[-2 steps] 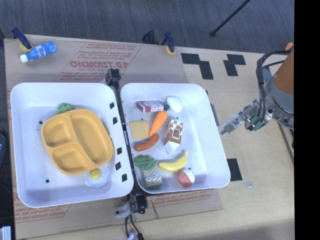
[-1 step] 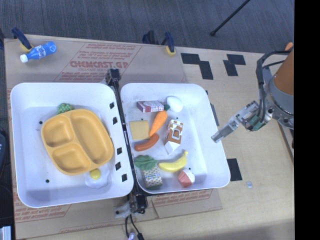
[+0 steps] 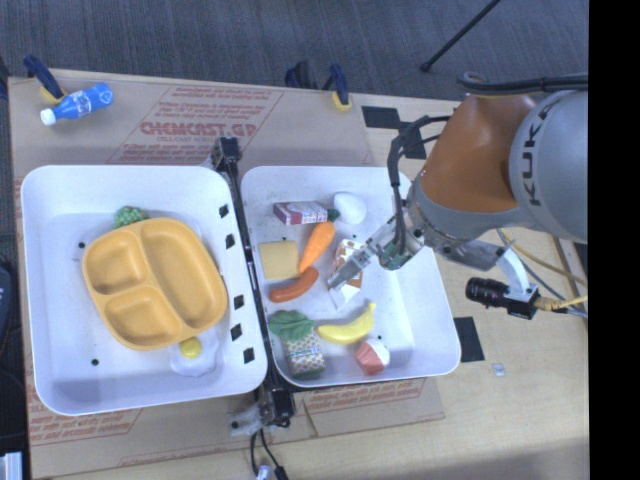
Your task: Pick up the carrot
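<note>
Hovering in the right bin (image 3: 440,313), the gripper (image 3: 345,266) is sitting just beside the carrot (image 3: 316,245), which is lying untouched above a sausage (image 3: 293,286); whether it is spread cannot be told, and crowding neighbours are risking a wrong grasp.

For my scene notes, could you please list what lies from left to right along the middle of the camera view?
Yellow divided plate → cheese slice → carrot → gripper → arm's orange band.
</note>
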`<control>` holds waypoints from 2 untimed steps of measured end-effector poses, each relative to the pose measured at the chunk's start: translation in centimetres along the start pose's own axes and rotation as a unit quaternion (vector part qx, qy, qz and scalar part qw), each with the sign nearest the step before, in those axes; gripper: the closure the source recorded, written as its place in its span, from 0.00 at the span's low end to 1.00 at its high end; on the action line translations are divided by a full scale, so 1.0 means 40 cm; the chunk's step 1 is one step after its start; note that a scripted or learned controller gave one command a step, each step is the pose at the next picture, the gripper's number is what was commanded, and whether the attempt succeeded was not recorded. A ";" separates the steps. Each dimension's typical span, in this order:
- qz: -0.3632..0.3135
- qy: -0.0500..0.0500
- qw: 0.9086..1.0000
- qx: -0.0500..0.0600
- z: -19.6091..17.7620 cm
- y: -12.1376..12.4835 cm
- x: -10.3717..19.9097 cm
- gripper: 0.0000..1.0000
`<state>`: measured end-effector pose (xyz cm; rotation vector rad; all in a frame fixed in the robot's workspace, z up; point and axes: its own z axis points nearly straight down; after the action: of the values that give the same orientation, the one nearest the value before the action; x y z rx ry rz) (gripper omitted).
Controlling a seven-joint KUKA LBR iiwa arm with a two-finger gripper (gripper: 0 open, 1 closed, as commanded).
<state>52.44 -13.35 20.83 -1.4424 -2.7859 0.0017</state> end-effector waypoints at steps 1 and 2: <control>-0.014 -0.002 1.000 -0.001 0.252 0.109 0.013 0.00; 0.140 -0.001 0.990 0.000 0.290 0.239 -0.076 0.00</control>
<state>61.94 -10.31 9.19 -1.8204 -2.5576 0.0026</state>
